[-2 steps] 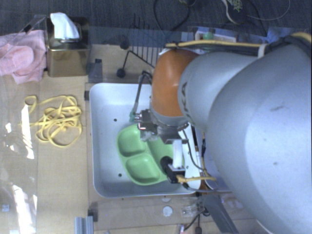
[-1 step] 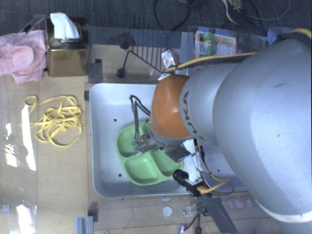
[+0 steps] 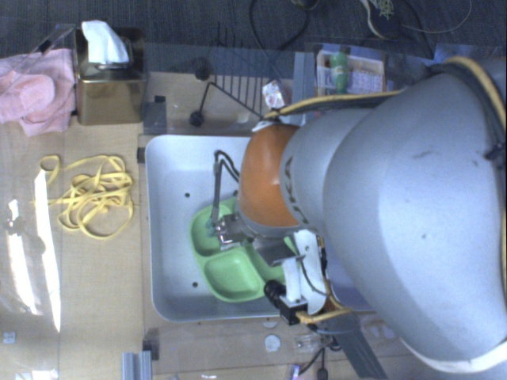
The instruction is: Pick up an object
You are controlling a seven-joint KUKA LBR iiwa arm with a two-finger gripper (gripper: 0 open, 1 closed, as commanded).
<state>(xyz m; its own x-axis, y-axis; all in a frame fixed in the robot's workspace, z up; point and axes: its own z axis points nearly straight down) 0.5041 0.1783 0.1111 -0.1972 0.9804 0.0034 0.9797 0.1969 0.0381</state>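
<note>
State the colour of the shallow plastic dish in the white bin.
Light green; the shallow plastic dish shows best in the camera view.

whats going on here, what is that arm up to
A grey arm with an orange band reaches from the right into a white bin. Its wrist hangs low over a green divided tray, the one object visible in the bin. The arm's own body hides the gripper's tip, so a grasp cannot be confirmed. Outside the bin, on the left, lie a yellow cord, a tissue box and a pink cloth.
</note>
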